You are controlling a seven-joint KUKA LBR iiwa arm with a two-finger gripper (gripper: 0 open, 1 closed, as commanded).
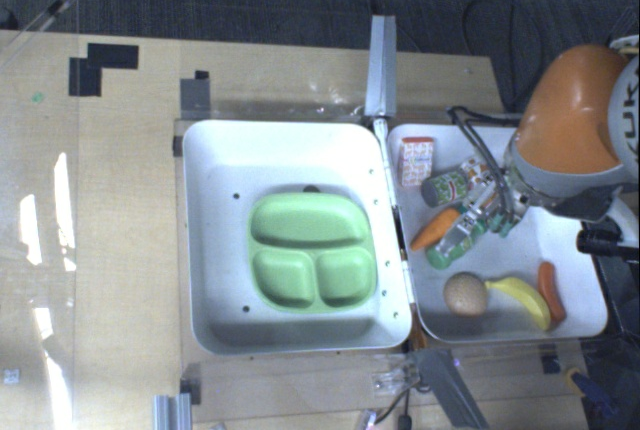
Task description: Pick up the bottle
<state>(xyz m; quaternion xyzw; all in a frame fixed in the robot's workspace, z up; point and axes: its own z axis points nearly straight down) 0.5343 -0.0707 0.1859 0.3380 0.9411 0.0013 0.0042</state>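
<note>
- Reaching in from the side, the gripper [492,208] hangs low over the right bin [585,323], right down among the clutter.
- The bottle [458,240], clear with a green cap, lies on its side just under and to the near side of the jaws, its upper end tucked beneath them.
- I cannot tell from here whether the jaws are released or clenched; the hardware blurs into the bottle and nothing shows plainly between them.
- A carrot [436,227] lies touching the bottle on the side away from the arm, and a green can [452,186] sits just beyond the jaws.
- My worry: with things packed this close, the jaws could close on the carrot or the can too, or nudge the bottle away.
- A round bottle on its side may also roll or squirt out if pinched off-centre.
- Further from the jaws sit a potato [465,294], a banana [522,299], a sausage [548,286] and a small carton [416,161].
- Well away, the left bin [215,178] holds a green tray [311,251].
</note>
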